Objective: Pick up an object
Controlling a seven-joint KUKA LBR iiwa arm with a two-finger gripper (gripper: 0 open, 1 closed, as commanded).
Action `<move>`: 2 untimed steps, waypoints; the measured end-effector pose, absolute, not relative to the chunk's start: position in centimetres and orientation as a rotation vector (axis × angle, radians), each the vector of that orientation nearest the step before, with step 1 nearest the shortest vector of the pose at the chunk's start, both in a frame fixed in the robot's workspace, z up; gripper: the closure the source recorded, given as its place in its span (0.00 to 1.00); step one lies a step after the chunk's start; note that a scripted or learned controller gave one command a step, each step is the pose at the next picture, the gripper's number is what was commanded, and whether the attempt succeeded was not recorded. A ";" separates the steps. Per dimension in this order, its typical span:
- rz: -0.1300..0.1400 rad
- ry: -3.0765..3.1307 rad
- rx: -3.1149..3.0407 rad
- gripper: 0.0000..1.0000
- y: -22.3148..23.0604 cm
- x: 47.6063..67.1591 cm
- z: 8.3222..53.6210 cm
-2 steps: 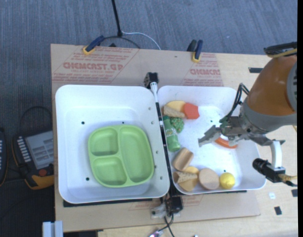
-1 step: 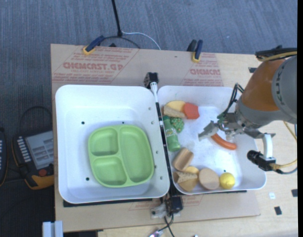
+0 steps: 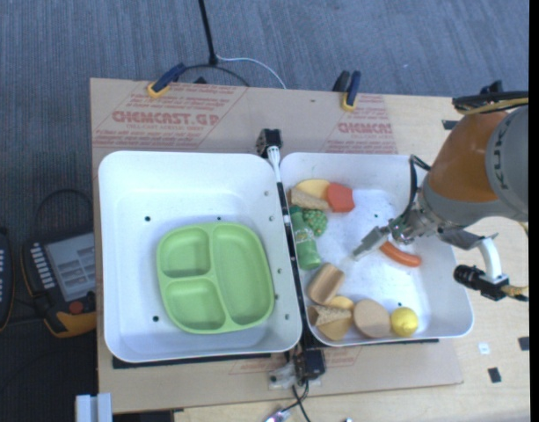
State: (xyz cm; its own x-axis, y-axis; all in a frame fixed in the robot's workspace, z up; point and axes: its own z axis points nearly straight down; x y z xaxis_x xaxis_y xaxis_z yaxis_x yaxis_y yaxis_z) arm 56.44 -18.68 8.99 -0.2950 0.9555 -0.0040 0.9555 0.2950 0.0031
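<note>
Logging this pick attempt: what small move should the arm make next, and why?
Probably a short drop toward the carrot. The gripper hangs over bare floor in the right bin with nothing between its fingers, and the carrot lies just beside it.

The bench (image 3: 163, 117) is pale tan board with faded red lettering, set on grey-blue carpet (image 3: 76, 25). Both bins are white: the left bin (image 3: 128, 183) carries a lime-green divided plate (image 3: 216, 277), the right bin (image 3: 445, 310) a mix of toy foods. Among them are a red piece (image 3: 340, 197), a yellow piece (image 3: 312, 188), a dark green one (image 3: 309, 222), an orange-red carrot-like piece (image 3: 401, 255), a bright yellow lemon (image 3: 404, 322) and tan, perhaps bread-coloured, pieces (image 3: 325, 282). The arm (image 3: 471, 170) is grey with an orange band.
</note>
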 end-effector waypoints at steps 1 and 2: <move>0.004 2.511 1.855 1.00 -18.9 56.7 10.2; -0.002 2.849 1.263 1.00 -15.6 55.5 9.2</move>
State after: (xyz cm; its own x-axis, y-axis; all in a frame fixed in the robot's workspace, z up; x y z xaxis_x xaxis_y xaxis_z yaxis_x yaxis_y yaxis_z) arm 55.49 -15.64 9.23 -0.6711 0.7410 -0.0235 0.7410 0.6714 0.0091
